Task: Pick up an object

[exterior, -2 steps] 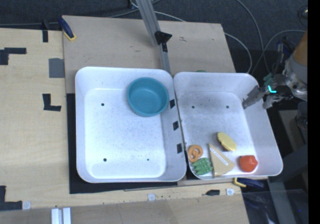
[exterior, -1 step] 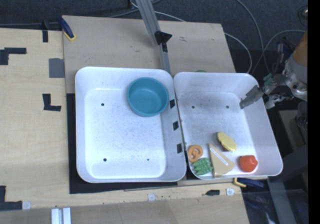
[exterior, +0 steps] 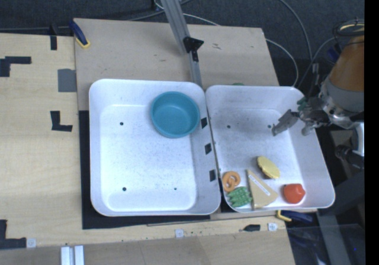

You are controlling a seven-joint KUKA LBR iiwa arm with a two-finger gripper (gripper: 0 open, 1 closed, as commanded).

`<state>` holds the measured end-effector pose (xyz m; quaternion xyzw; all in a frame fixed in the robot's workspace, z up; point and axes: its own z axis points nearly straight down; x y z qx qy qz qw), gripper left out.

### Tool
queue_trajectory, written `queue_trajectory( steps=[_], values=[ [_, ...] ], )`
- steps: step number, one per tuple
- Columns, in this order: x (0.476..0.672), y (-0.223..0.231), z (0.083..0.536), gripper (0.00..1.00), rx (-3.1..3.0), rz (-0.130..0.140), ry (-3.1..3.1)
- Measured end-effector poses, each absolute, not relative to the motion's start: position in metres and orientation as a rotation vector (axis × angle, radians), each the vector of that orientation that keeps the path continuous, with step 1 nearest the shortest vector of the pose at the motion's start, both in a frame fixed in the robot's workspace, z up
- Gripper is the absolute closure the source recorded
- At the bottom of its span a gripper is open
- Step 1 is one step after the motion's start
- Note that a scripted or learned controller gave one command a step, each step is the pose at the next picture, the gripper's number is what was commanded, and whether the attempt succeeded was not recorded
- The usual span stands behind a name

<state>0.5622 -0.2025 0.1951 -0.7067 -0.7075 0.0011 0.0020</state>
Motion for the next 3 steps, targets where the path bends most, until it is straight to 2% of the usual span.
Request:
queue_trajectory(
  steps=[2, 3],
  values=[
    [0.554, -0.197, 0.09, 0.0, -2.219, 0.002, -2.221],
    [0.555, -0.198, 0.102, 1.0, -2.221, 0.0, -2.223]
  ],
)
